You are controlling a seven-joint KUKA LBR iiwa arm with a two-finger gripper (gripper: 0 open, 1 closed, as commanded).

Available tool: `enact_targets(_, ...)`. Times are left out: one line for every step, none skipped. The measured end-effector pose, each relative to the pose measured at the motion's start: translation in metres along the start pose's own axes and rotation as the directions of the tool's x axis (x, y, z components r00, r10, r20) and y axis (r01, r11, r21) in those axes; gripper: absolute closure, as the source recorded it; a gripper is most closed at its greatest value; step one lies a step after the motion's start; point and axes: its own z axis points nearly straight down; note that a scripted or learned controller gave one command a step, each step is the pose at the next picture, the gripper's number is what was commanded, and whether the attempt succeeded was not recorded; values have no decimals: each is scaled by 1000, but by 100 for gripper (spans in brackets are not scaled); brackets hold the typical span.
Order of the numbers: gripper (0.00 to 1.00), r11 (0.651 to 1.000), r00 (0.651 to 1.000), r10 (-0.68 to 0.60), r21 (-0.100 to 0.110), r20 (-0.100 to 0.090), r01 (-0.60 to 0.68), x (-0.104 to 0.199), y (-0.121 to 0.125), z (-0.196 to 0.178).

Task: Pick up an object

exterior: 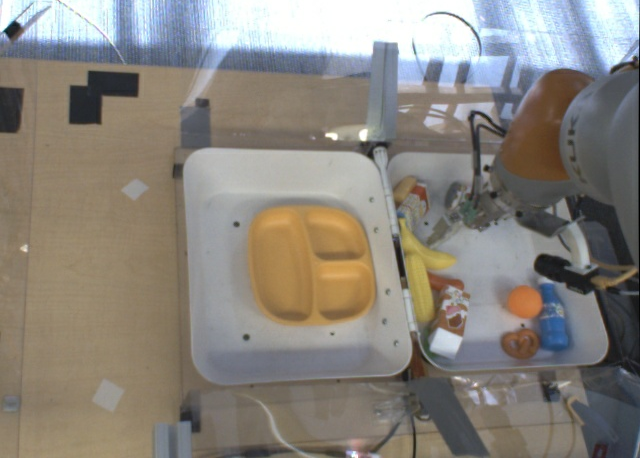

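One pretzel (519, 344), one orange (524, 301), two bananas (420, 268).

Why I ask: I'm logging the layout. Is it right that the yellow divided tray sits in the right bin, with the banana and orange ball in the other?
Not quite. The camera view shows the yellow divided tray in the left bin; the banana and orange ball lie in the right bin.
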Motion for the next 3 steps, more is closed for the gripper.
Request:
enact_targets(0, 994, 995, -87, 56, -52, 90, -52, 29, 7)
enact_targets(0, 997, 999, 52, 62, -5, -52, -35, 38, 8)
enact_targets(0, 993, 995, -97, 65, -19, 98, -39, 34, 7)
